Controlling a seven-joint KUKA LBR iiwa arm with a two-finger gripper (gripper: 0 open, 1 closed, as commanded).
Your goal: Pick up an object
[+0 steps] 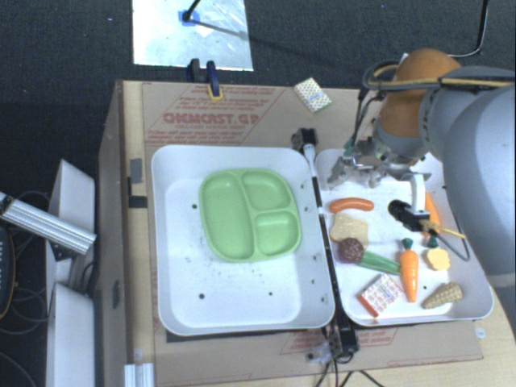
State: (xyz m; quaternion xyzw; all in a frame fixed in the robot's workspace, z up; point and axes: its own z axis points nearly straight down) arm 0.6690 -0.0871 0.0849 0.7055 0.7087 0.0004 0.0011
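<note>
the gripper hangs over the far part of the right bin; i cannot tell if it is open or closed, and nothing is seen in it. near it in this bin lie a sausage, a carrot and a red-white packet. the left bin holds a green divided plate.

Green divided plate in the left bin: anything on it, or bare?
Bare. All three compartments of the green plate show plain green; the toy food lies in the right bin.
</note>
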